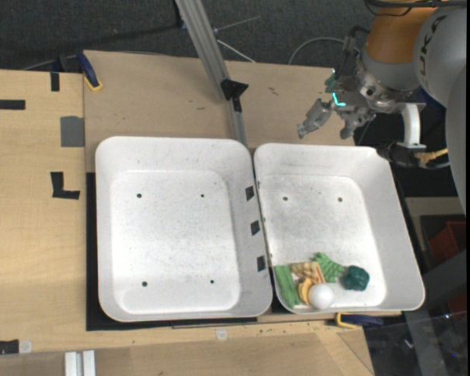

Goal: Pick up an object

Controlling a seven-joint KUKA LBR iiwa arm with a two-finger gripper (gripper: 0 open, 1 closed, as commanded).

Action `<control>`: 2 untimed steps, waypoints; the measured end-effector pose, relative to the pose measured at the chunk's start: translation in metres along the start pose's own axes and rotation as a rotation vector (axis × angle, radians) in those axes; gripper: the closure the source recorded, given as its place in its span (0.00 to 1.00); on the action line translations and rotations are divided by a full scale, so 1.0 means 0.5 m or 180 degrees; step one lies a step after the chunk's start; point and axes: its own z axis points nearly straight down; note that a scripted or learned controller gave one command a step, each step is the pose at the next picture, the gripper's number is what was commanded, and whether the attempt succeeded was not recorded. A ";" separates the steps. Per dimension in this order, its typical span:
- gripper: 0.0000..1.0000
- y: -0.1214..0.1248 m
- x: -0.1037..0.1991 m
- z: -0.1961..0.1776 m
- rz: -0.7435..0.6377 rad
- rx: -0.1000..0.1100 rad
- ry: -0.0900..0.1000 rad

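Observation:
My gripper (330, 127) hangs above the far edge of the right bin (376, 210), its two fingers spread open with nothing between them. The objects lie far from it, clustered in the near corner of the right bin: a white ball (322, 295), a dark green lump (355, 278), a green flat piece (327, 269) and a tan and yellow item (305, 276). They touch or overlap one another.
The left bin (172, 225) sits beside the right one, a dark hinge strip between them. A grey metal pole (207, 45) slants down to the bins' far junction. Cables trail behind the arm at the upper right.

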 end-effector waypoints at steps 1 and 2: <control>0.00 0.002 0.000 -0.006 -0.0004 -0.0014 -0.0005; 0.00 0.007 0.015 0.089 -0.0002 0.0000 -0.0005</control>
